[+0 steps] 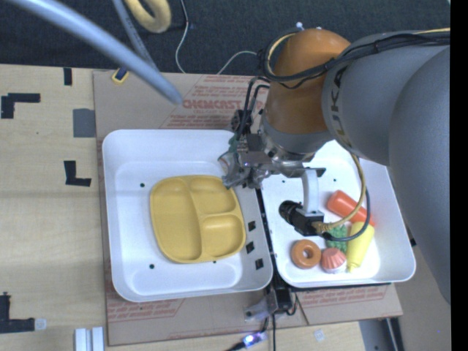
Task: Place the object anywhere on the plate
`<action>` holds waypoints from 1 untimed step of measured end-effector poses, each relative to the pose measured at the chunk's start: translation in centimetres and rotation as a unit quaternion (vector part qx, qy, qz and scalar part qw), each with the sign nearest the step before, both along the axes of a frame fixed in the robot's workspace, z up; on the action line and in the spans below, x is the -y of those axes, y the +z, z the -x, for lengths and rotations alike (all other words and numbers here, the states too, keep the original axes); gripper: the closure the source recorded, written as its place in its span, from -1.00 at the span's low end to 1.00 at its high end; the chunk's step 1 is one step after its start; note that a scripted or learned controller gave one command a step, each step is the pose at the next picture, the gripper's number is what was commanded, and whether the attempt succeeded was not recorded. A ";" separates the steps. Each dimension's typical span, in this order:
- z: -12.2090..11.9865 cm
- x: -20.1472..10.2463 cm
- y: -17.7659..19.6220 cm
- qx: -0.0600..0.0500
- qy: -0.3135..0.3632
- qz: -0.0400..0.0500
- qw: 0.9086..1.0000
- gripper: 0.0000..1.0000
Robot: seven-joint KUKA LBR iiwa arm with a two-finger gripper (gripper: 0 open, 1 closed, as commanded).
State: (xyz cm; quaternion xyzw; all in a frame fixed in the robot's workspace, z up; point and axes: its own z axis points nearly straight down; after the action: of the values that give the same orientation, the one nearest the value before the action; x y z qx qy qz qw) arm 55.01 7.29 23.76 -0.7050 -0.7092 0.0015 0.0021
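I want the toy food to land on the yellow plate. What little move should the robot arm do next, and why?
Probably a short move back over the right bin toward the toys. The gripper sits above the bins' shared edge, near the plate, and I see no toy in it. The donut, carrot and the rest lie in the right bin, so one needs grabbing first.

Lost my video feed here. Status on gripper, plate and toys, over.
Gripper over the bins' divide, at the plate's corner; fingers unreadable. Yellow plate bare in left bin. Doughnut, carrot and other toys in right bin.
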 end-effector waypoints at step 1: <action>1.2 -4.6 -1.4 0.000 0.000 0.000 1.000 1.00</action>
State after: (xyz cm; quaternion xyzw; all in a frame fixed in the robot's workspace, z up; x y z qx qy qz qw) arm 53.80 11.90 22.40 -0.7049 -0.7093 0.0014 0.0016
